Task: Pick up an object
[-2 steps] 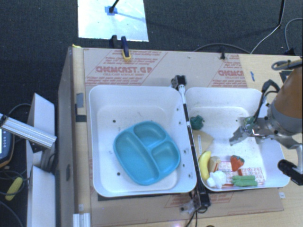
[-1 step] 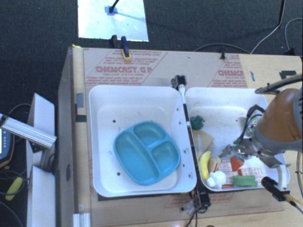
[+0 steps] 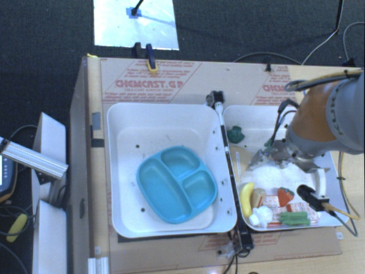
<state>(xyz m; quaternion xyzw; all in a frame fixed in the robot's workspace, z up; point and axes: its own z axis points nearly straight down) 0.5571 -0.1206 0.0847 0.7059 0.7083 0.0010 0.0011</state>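
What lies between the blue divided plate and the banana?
In the camera view, the left bin's white floor, then the two bins' adjoining rims, separate the blue divided plate from the banana.

Dark carpeted floor (image 3: 239, 16) all around, with a pale reflective sheet (image 3: 136, 15) lying at the top. Brown printed bench top (image 3: 171, 81); grey metal rail (image 3: 34, 157) at left
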